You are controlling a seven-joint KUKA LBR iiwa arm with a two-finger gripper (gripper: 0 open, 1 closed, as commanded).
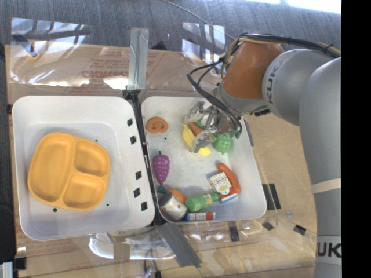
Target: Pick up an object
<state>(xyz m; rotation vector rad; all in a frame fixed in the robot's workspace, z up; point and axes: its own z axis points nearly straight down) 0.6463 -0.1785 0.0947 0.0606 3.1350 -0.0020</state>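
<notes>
The gripper [203,123] is seen lowered into the right bin [252,172], over a yellow piece [189,136] and beside a green toy [222,143]. Its opening cannot be told. No object appears lifted, so the pick is judged unfinished.

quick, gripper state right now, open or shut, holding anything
Gripper: down in the right white bin over the yellow toy piece beside the green toy vegetable; open or closed, and any hold, cannot be told.
</notes>
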